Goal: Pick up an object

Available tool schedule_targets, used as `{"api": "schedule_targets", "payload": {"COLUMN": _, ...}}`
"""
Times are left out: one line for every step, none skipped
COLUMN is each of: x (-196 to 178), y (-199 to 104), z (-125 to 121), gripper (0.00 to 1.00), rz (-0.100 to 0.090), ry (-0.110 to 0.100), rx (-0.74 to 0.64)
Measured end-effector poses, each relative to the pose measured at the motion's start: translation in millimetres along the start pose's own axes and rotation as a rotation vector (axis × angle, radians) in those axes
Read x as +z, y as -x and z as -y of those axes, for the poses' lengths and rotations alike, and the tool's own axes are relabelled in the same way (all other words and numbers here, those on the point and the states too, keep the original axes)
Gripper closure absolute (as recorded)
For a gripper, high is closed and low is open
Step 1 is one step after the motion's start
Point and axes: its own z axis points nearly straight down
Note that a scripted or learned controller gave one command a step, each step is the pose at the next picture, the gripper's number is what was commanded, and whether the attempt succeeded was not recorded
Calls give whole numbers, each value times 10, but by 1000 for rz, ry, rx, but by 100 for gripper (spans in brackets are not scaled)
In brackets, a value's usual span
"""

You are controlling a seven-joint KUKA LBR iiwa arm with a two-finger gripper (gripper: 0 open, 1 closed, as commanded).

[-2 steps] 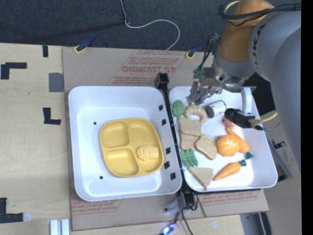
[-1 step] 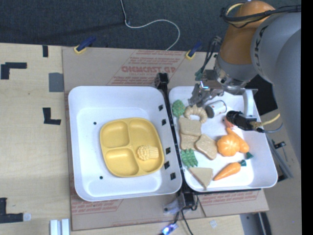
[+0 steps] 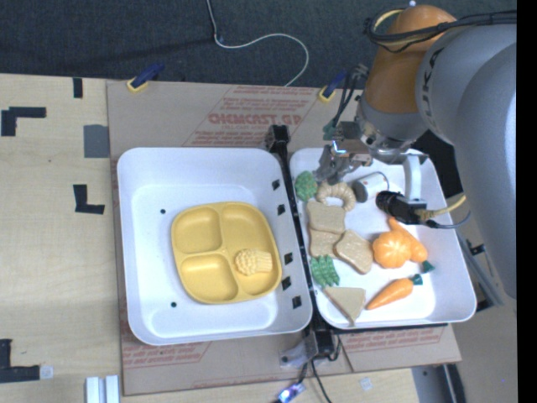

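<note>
Croissant (image 3: 337, 193) lies just under the gripper (image 3: 339, 164), arm reaching down from right; its grip unreadable.

Cardboard sheet (image 3: 243, 116) over a wooden bench (image 3: 50, 250); dark carpet (image 3: 101, 15) behind.

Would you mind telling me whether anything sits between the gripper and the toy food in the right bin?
Nothing visible does. The gripper hangs at the far left corner of the right bin, directly over the croissant and beside the broccoli, with no object between them.
</note>
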Motion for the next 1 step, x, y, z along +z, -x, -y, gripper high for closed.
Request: {"api": "schedule_targets", "payload": {"x": -170, "y": 16, "z": 48, "gripper": 100, "rz": -1, "ry": 2, "rx": 0}}
